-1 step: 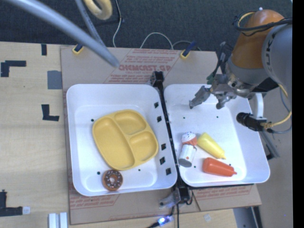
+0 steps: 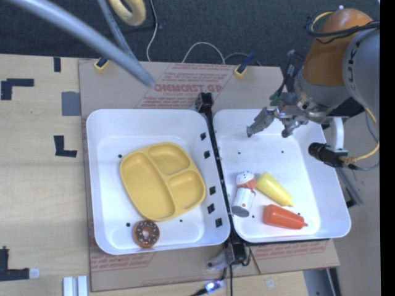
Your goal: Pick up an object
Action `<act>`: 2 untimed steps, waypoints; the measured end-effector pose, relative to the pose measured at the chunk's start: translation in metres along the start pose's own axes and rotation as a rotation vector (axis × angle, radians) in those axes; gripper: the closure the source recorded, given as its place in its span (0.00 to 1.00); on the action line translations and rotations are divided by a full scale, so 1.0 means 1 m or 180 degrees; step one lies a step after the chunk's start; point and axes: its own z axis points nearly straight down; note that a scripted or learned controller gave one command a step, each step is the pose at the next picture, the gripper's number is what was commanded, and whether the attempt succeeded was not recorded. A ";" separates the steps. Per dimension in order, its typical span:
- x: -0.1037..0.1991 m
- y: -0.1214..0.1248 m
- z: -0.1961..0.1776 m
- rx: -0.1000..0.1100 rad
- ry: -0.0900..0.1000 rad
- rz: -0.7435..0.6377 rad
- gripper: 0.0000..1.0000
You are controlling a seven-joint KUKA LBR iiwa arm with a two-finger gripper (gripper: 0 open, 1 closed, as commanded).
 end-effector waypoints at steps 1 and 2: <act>-0.001 0.004 0.063 0.0017 -0.0002 0.0002 0.00; 0.006 -0.003 0.126 0.0021 0.0000 0.0000 0.00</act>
